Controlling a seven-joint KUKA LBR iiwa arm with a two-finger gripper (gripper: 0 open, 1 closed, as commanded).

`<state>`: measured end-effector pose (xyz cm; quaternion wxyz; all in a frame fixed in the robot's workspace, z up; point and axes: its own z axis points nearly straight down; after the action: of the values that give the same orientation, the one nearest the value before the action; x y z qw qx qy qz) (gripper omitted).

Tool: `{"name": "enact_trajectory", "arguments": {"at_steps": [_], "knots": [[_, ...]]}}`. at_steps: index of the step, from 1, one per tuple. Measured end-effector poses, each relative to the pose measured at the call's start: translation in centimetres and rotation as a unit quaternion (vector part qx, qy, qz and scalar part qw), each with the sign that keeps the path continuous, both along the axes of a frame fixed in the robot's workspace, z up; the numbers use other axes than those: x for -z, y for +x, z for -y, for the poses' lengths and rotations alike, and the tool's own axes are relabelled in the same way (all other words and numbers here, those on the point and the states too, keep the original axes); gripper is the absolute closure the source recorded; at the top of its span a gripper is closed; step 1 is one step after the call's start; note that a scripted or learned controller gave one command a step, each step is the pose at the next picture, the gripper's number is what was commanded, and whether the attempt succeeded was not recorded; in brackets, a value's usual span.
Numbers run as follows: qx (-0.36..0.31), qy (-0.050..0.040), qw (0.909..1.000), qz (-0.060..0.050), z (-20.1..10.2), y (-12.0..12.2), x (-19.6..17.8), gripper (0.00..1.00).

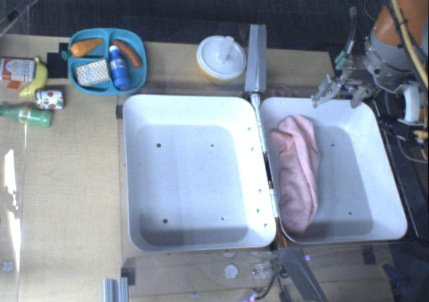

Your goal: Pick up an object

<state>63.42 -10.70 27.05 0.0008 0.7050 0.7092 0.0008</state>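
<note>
One pink cloth (295,170) lies in the right bin (375,227); the tool (340,91) hovers spread, gripping nothing.

We record a pale pink cloth (295,168) in the right white bin (375,180); the left bin (188,173) is plain white. The surface (60,193) is light tan. A turquoise tray (137,59) holds orange, blue and chequered items.

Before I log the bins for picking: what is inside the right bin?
A crumpled pink towel lies along the right bin's left side. Anything beneath the towel is covered.
</note>
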Motion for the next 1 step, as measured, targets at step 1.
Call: {"name": "enact_trajectory", "arguments": {"at_steps": [1], "knots": [[-0.044, -0.0001, 0.9990, -0.001, 3.59, 1.97, 16.01, 0.00]]}}
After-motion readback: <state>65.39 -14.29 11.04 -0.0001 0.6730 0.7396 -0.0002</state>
